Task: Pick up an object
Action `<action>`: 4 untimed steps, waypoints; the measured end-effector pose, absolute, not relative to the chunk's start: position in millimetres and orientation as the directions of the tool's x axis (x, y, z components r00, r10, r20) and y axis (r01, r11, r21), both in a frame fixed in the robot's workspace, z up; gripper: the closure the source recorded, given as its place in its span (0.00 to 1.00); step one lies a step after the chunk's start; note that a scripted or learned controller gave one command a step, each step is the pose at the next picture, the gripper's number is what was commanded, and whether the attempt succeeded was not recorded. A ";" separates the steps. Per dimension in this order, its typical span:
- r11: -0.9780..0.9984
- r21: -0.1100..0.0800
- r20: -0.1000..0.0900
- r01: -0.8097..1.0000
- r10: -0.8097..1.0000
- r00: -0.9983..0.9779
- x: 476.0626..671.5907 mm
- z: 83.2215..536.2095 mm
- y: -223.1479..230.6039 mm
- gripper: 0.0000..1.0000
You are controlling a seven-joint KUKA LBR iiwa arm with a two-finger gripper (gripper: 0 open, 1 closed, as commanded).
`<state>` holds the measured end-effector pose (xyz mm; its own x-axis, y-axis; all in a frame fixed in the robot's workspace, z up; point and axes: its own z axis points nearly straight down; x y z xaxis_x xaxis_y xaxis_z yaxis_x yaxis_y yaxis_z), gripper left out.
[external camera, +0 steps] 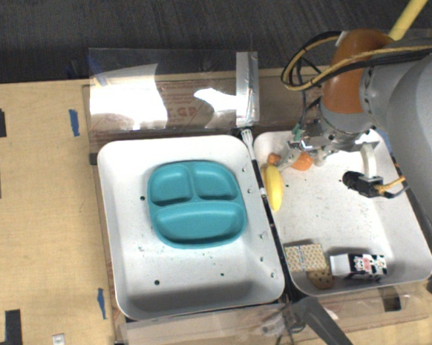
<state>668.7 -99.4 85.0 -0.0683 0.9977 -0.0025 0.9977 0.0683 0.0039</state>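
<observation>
Gripper [304, 152] was low over the far left corner of the right bin [399, 228], the arm [412, 108] reaching in from the right with its orange band directly above. Whether the gripper was open or shut I could not tell; the wrist hid its tips from this camera.

Likely target: a small orange thing [302, 163], just below the gripper and touching it or very nearly so (too small for me to name). I could not see it clamped, so I logged no grasp. My reading was that the program chose it because it lay apart from its neighbours, with bare bin floor around it.

Other items, placed relative to the gripper:
- banana [274, 187], near, to its left, lying along the bin wall; a hard pick, I judged, since the wall crowds one side.
- biscuit packet [304, 257], well apart, toward the near wall.
- black-and-white carton [366, 265], well apart, near wall, lying flat.
- teal divided plate [197, 203], well apart, alone in the left bin [131, 234].

Surface: both bins white, shallow, speckled, the floors smooth, so a nudged item would probably slide. Bench [43, 241] was pale brown board with black and blue tape marks. A clear plastic sheet [166, 105] behind the left bin threw glare. Dark carpet [189, 14] beyond.
</observation>
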 end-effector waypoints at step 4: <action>0.077 0.003 -0.001 0.997 0.997 -0.077 631.8 210.2 -37.4 0.00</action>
<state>631.8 -37.4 210.2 -0.0771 0.9970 -0.0010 0.9970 0.0771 0.0028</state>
